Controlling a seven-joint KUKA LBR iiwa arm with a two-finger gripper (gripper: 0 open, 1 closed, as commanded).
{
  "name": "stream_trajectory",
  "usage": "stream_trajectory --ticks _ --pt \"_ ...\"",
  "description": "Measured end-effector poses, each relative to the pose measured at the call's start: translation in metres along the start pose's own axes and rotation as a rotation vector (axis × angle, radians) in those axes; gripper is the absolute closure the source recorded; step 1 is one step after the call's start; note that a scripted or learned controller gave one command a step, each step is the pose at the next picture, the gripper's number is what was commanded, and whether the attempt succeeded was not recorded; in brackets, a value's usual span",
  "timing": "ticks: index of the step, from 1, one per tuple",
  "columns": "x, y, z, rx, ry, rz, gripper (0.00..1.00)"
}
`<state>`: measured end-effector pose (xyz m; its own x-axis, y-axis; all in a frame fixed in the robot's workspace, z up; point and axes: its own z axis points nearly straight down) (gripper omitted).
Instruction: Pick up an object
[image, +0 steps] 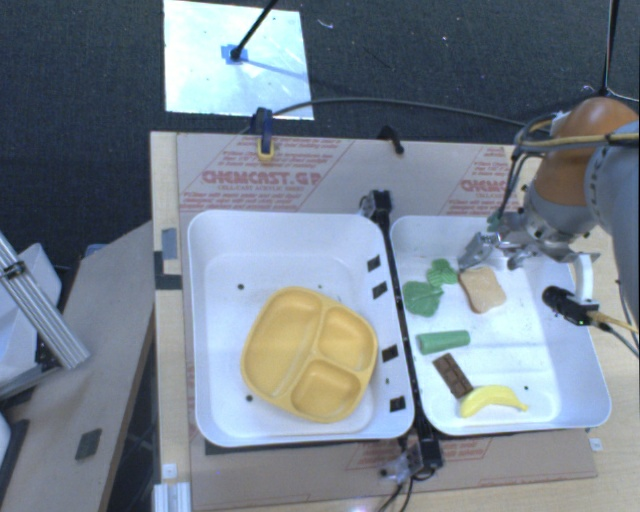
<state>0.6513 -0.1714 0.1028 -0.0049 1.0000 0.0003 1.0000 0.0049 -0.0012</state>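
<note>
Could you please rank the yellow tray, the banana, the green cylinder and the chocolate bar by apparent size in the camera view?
1. yellow tray, by far
2. banana
3. green cylinder and chocolate bar, which look alike

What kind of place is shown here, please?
Probably a robotics lab test bench. A robot arm reaches over two white bins, which hold toy food such as a banana and a yellow divided tray, on a protective-film board.

A divided plate (310, 352) is lying in the left bin (215, 240). In the right bin (590, 385), a toast slice (483, 290) is sitting at twelve o'clock from a banana (491, 401), a chocolate bar (452, 374) at the banana's ten o'clock.
</note>
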Motion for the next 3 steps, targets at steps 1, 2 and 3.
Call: stream_trajectory --ticks 1,2,3 --pt "0.001 0.001 0.018 -0.002 -0.001 -0.001 0.0" --pt "0.001 0.003 0.006 -0.007 -0.002 -0.003 1.0" --pt "-0.001 0.01 -0.059 -0.01 -0.003 -0.001 1.0"
